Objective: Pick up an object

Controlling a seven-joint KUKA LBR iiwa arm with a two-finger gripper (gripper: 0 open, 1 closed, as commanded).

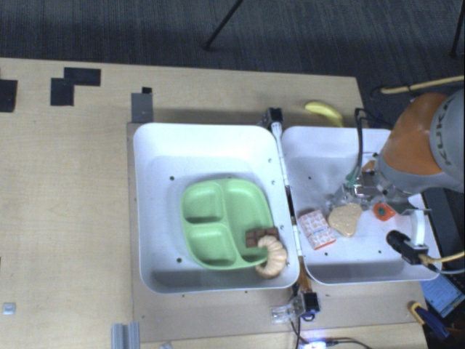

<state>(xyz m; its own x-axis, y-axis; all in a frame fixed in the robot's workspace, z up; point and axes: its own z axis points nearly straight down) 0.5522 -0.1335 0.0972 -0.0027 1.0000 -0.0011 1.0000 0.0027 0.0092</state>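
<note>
**Pincer low in the right bin**

Wooden table (65, 217) carries both bins. I see the pincer (355, 189) in the right bin (320, 147), just at 12 o'clock of a beige object (345, 220); its state I cannot tell.

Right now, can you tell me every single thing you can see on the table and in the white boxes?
White bins: two, white, side by side on the bench.
Divided plate: one, green, in the left bin.
Croissant-like pastry: one, tan, on the plate's lower right edge.
Small block: one, brown, beside the pastry.
Patterned packet: one, red and white, in the right bin.
Bread-like piece: one, beige, next to the packet.
Small orange thing: one, right bin, partly hidden.
Banana: one, yellow, behind the right bin.
Arm: one, grey and orange, over the right bin.
Gripper: one, just above the bread-like piece.
</note>
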